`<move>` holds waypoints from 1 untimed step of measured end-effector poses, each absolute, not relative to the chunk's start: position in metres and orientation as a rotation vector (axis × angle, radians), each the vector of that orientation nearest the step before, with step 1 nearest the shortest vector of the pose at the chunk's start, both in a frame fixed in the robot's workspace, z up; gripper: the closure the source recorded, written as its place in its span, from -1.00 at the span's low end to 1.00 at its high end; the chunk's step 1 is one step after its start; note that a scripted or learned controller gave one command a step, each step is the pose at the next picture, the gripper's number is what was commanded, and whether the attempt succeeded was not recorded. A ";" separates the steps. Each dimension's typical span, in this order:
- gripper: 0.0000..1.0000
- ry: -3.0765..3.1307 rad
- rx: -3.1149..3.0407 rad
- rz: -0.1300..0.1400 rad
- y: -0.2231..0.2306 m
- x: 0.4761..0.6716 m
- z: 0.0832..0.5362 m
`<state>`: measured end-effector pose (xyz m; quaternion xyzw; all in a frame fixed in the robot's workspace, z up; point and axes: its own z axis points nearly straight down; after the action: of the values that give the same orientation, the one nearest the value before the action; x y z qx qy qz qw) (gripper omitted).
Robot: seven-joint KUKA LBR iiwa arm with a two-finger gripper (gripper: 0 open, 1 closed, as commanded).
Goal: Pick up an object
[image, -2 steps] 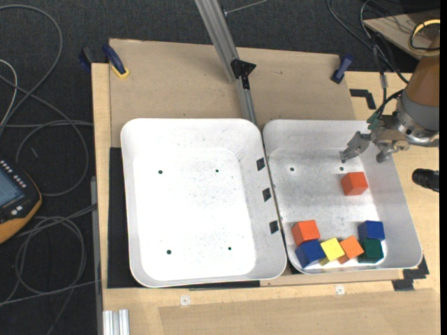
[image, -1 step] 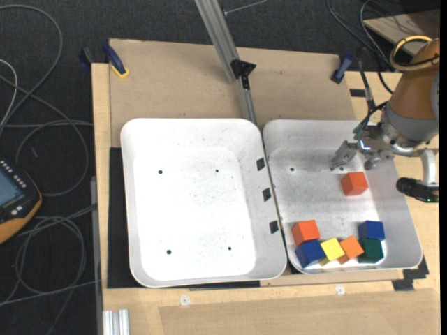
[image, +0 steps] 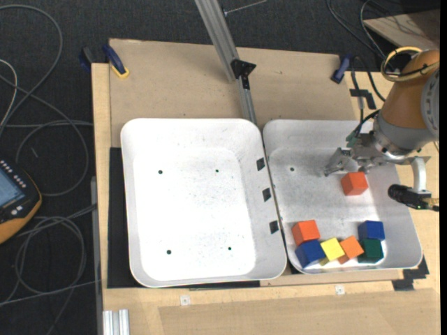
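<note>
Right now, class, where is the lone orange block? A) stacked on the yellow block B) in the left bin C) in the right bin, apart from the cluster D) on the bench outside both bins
C: the orange block lies in the right bin, apart from the cluster along its near edge.

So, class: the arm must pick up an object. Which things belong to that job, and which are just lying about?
Job: gripper; orange block beside it; cluster of blocks; right bin.
Lying about: left bin; blue clamps; cables; handheld device.
</note>
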<state>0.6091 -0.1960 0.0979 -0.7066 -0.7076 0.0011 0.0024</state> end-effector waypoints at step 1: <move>1.00 -2.224 -2.219 -0.002 -0.196 0.611 0.112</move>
<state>0.6109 -0.1961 0.1117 -0.7064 -0.7079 -0.0007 -0.0002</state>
